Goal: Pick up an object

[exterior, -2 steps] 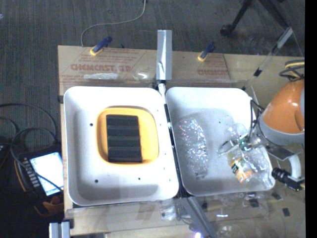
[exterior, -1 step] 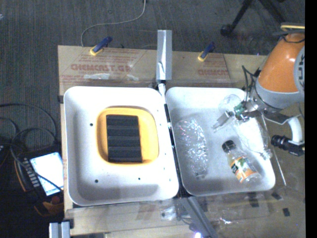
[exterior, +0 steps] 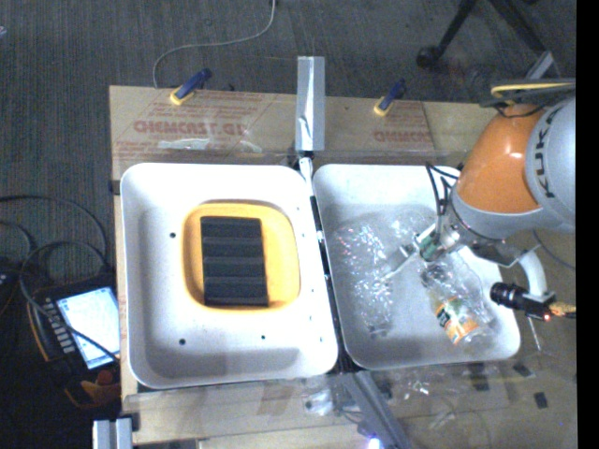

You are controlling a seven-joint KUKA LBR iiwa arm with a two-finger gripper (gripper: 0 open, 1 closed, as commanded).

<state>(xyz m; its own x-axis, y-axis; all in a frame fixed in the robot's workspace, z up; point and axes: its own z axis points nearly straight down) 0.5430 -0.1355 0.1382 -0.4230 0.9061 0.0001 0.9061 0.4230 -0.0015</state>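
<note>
Camera view looks down on two white bins: the left bin (exterior: 150, 251) carries a yellow tray with a black ribbed insert (exterior: 234, 260), and the right bin (exterior: 356, 344) holds the likely target, a clear plastic bottle (exterior: 454, 302) with an orange-and-green label, lying on its side toward the 4 o'clock corner of that bin. The bottle's long axis runs roughly from 11 o'clock to 5 o'clock; its labelled end seems to point toward 5 o'clock, though its transparency makes cap and base hard to tell apart. The gripper (exterior: 432, 243) sits at the bottle's 11 o'clock end, just beside or touching it, under the orange-banded wrist; whether it is released or clenched I cannot tell, and nothing shows the bottle actually being gripped. The risks, as I judge them: a clear, smooth, round body on its side can roll or squirt out of a pinch, especially if grasped near one end rather than mid-body; the thin wall may also crumple. Bright glints on the bin floor near 9 o'clock of the bottle could mislead a vision-driven grasp.
</note>
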